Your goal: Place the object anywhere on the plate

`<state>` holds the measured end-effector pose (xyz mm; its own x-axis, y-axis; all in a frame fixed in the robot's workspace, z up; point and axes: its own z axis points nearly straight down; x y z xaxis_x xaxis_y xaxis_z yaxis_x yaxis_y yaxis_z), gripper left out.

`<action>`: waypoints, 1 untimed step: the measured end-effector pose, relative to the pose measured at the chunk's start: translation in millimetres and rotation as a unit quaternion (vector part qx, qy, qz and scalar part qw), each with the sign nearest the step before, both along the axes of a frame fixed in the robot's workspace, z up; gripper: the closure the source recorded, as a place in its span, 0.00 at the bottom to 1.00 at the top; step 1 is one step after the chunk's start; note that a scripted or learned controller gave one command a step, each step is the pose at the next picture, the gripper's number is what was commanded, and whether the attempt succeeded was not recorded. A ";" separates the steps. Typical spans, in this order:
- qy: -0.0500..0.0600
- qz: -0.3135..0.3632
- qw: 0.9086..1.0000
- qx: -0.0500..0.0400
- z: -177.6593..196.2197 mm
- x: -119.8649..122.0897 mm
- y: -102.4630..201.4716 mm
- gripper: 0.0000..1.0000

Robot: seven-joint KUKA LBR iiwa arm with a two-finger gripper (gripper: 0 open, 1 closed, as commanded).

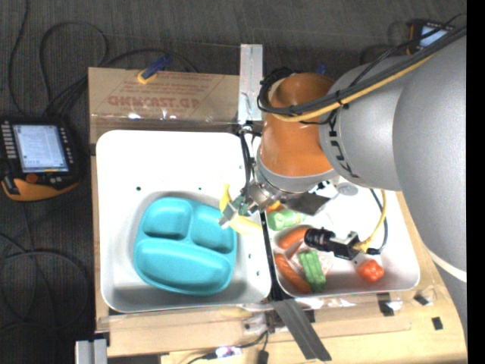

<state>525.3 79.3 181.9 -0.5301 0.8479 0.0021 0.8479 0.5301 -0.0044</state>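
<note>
A turquoise plate [182, 256] with three compartments lies in the front half of the left bin [151, 158]. My gripper [232, 213] hangs at the plate's right edge, close to the wall between the two bins. A curved yellow object [244, 224], like a toy banana, sits between the fingers, with its ends poking out above and below them. The gripper is shut on it. The orange wrist band and grey arm cover the back part of the right bin.
The right bin [402, 271] holds several toy foods: a green piece [312, 270], an orange carrot [290, 273], a red tomato [370, 270] and a pale green piece [284, 219]. A black connector with a yellow cable [326, 240] hangs over them.
</note>
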 end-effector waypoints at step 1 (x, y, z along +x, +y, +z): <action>0.000 0.000 1.000 0.000 0.1 0.1 -0.3 0.00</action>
